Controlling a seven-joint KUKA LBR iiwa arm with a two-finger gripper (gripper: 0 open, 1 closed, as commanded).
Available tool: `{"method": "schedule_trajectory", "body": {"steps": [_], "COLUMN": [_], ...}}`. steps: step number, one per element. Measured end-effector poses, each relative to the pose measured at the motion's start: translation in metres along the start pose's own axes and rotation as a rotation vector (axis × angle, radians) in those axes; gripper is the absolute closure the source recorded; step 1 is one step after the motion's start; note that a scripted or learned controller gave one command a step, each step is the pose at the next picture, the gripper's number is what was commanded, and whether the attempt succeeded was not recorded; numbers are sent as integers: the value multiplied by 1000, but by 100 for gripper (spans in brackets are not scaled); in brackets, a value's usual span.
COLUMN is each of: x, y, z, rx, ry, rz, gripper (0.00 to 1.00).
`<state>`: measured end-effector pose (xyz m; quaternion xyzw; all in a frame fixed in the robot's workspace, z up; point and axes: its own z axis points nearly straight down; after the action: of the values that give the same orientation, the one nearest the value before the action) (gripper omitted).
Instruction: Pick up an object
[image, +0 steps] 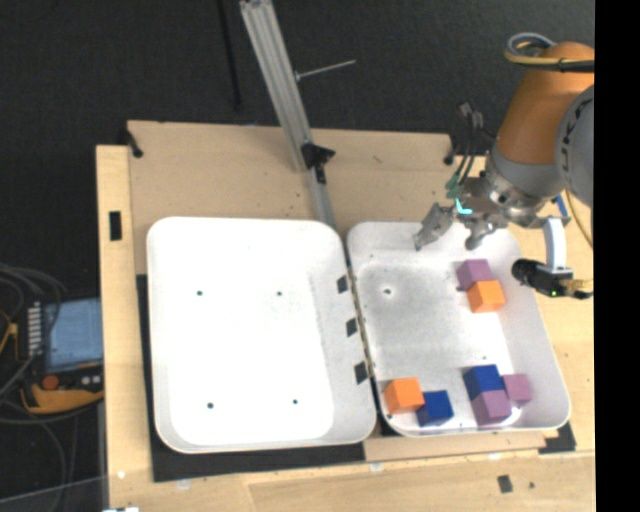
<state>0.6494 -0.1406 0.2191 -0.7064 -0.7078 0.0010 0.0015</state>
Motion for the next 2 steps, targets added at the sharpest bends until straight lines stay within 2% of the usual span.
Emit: {"method": "schedule_trajectory", "body": {"steps": [1,2], "x": [0,-8], "y": [1,3], "z": [-3,58], "rx": [-4,1], "ry": [-3,-3], "rz": [-2,2], "gripper": [0,0]}}
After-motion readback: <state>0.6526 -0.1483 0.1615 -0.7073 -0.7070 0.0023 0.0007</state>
